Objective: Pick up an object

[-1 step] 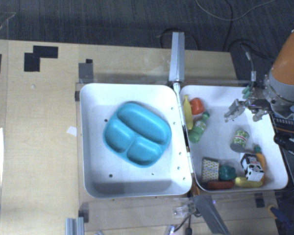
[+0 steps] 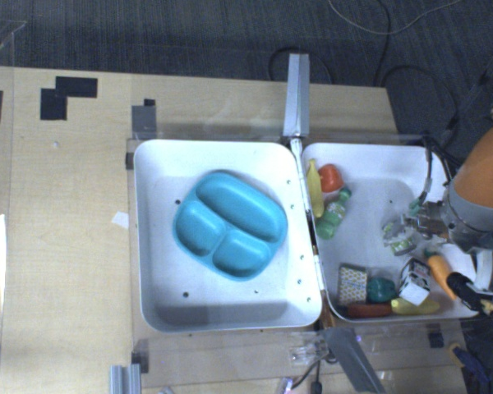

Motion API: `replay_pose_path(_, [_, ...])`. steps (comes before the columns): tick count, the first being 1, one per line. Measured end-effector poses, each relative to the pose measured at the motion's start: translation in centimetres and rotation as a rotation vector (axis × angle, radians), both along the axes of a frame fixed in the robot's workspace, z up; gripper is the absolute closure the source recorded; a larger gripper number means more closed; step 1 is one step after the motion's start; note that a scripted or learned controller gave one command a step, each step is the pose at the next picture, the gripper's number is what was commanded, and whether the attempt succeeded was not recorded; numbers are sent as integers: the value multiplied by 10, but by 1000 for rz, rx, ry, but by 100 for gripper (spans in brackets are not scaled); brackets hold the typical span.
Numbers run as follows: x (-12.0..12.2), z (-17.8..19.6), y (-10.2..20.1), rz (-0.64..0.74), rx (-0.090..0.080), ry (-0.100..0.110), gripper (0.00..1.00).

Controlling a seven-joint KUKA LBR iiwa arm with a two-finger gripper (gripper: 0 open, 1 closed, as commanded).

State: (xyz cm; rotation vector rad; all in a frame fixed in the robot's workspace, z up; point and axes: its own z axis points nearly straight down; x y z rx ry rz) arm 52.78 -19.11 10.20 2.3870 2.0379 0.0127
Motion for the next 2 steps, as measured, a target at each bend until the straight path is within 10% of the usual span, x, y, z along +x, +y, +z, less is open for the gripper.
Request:
replay_pose_path(1, [52, -14, 35, -334, 0, -1, 0])
replay_pose_path(2, [28, -13, 14, -339, 0, 0, 0])
